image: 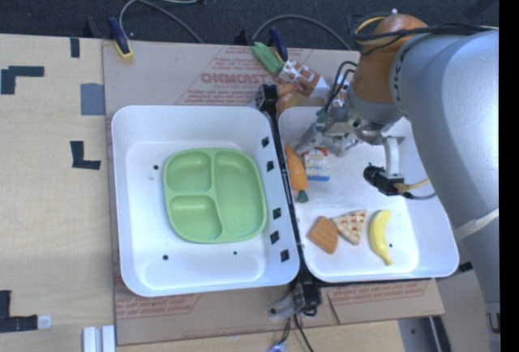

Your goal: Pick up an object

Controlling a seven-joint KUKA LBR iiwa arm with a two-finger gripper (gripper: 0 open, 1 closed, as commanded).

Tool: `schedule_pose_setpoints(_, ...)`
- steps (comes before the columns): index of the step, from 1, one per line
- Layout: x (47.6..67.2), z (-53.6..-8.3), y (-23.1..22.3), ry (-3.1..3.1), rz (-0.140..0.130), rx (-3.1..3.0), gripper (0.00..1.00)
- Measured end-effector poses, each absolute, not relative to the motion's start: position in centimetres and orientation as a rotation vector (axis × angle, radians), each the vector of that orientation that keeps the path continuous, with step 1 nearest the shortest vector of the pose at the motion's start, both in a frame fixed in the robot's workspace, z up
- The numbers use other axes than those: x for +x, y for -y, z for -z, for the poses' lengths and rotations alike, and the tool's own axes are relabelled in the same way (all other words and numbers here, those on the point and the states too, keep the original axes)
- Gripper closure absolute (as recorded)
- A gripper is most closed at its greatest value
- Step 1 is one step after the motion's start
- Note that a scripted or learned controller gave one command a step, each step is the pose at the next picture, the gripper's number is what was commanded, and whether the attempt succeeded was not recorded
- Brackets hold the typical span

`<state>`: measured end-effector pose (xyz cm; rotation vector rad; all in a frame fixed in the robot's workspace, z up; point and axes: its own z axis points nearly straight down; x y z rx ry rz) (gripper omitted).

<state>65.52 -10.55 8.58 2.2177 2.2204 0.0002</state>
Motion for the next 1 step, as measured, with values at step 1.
schedule_pose_setpoints(1, 65.52, -9.57, 10.53, -2.221, 0.002, 2.216, 1.00)
